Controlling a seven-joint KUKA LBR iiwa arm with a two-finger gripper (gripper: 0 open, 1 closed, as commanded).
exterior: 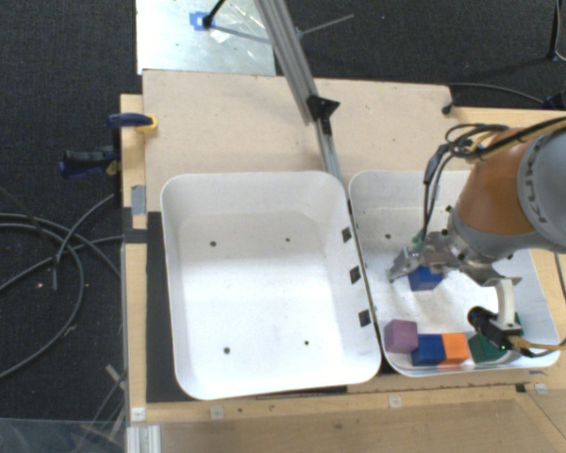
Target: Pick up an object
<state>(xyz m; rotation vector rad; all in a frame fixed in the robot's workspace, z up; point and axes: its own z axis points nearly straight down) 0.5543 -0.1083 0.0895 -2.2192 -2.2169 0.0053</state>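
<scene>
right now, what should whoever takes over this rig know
Gripper: low in the right bin, over a blue block; a grasp cannot be confirmed.
Things: purple block, smaller blue block, orange block and a green object sit along the right bin's near edge.
Done: nothing visibly lifted.
Left: secure one object and raise it.

Both bins (255,281) smooth white plastic, slight sheen. Worktop (264,125) matt tan board, wood-like. Arm (524,196): glossy orange band, grey shell.

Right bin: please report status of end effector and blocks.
End effector low over blue block in right bin. Grasp unconfirmed. Purple block, blue, orange blocks crowd front wall.
</scene>
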